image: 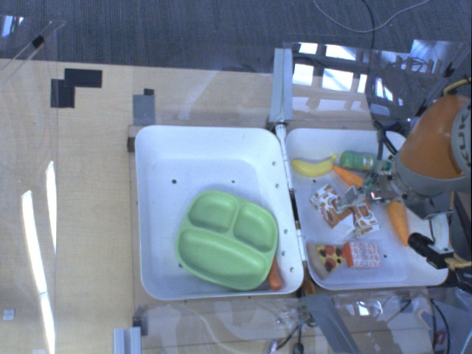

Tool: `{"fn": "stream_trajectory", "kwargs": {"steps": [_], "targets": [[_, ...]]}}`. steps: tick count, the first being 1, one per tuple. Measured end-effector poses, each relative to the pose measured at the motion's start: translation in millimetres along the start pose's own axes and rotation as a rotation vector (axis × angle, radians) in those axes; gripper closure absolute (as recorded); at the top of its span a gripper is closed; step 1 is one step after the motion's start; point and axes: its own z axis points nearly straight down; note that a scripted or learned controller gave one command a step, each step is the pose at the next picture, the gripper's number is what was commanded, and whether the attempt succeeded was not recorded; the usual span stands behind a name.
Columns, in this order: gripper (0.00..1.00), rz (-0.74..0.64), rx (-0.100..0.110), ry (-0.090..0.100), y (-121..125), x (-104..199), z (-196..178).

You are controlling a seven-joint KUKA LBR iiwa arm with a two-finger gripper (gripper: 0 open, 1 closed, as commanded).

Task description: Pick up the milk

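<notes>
Grey arm with orange band (442, 142) reaches in from the right, over the right-hand bin. Pale wooden table (81, 220) carries two shallow white plastic bins side by side. Left bin (158, 161) holds a green divided plastic plate (227, 240), with a small orange carrot (274, 277) at the plate's lower right edge. Right bin (391, 271) holds the clutter.

Claw (366, 192) sits low in the right bin's middle; open or closed: cannot tell, too blurred. No item visibly gripped.

Milk, a brown-and-white patterned carton (330, 202), lies flat just left of the claw, near the bin's centre. Its long axis runs diagonally, upper left to lower right. A second, similar patterned carton (365, 220) lies just below the claw.

Around them:
- yellow banana (313, 167) and green bottle (361, 159) along the far wall
- orange carrot (348, 175) just below the bottle
- another orange carrot (398, 222) right of the cartons
- orange-red box (365, 254) and toy pizza slice (328, 257) by the near wall
</notes>
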Motion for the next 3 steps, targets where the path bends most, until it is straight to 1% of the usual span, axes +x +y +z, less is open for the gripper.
{"fn": "stream_trajectory", "kwargs": {"steps": [1, 2, 3], "targets": [[0.00, -0.013, 0.001, -0.005, 4.6, 3.9, 1.7], [1.00, -0.021, -0.015, -0.002, 12.0, 8.8, -12.3], [1.00, -0.077, 0.038, 0.013, 40.1, 81.3, -122.4]]}}
